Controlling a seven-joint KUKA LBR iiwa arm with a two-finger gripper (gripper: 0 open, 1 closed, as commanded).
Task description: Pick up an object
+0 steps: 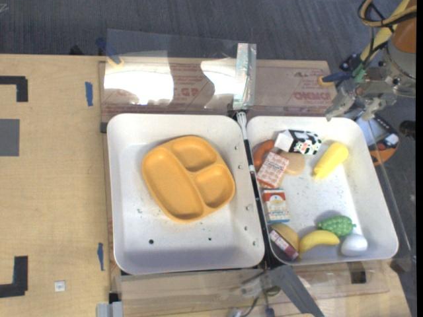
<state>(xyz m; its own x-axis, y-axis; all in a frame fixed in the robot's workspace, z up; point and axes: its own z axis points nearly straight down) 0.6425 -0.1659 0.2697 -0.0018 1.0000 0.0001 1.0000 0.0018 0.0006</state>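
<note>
The right bin point(370, 197) holds several small items. Along its far side are a black-and-white carton point(299, 141), a yellow corn-like piece point(329, 158) and a pink wafer packet point(272, 169) resting on an orange disc point(262, 152). A small printed box point(277, 205) lies by the left wall. Near the front are a banana point(319, 240), a green bumpy item point(337, 226), a white egg point(355, 244) and a dark-banded can point(284, 240). My gripper point(353, 107) hangs over the bin's far right corner, apart from every item, with nothing seen in it.
The left bin point(125, 230) carries an orange divided plate point(190, 177). A clear plastic sheet and a cardboard strip point(198, 84) stand behind both bins. Yellow and blue cables point(377, 12) trail by the arm at the top right.
</note>
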